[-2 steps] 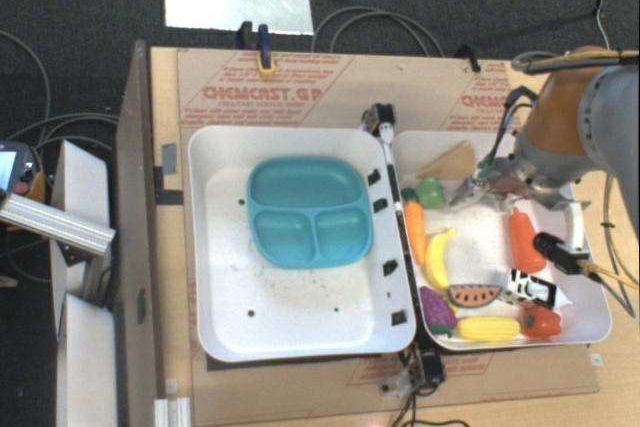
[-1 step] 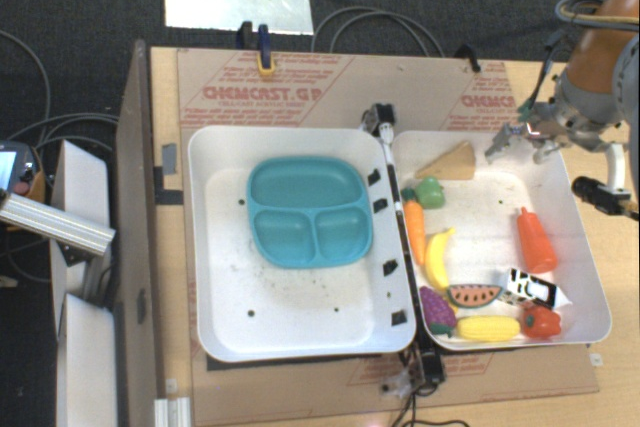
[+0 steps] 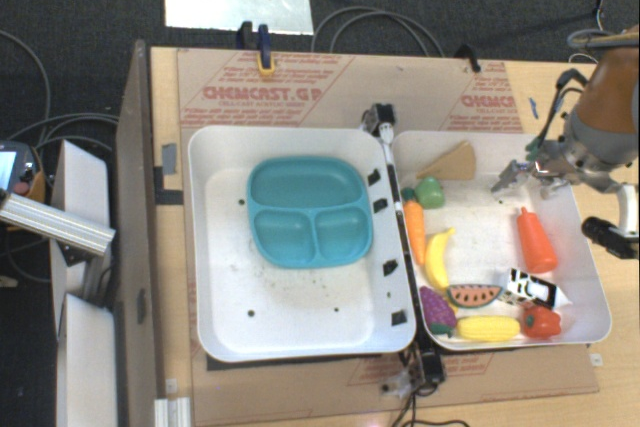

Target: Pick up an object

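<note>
My gripper [image 3: 512, 175] hangs over the back right part of the right bin [image 3: 590, 300], at the end of the grey arm with its orange band [image 3: 610, 100]. It is above bare bin floor and touches no object. An orange bottle [image 3: 536, 240] lies just in front of it and to its right. A tan wedge [image 3: 450, 162] and a green pepper [image 3: 430, 192] lie to its left. Further forward are a banana [image 3: 438, 257], a carrot [image 3: 414, 230], a watermelon slice [image 3: 473, 295], purple grapes [image 3: 437, 307], a yellow corn cob [image 3: 488, 328], a red pepper [image 3: 541, 320] and a black-and-white item [image 3: 530, 287].
The left bin [image 3: 215, 315] holds a teal divided plate [image 3: 308, 212]. A black divider strip [image 3: 388, 215] with clips runs between the two bins. Cables lie on the floor behind the bench, and a metal rail [image 3: 55, 220] stands at far left.
</note>
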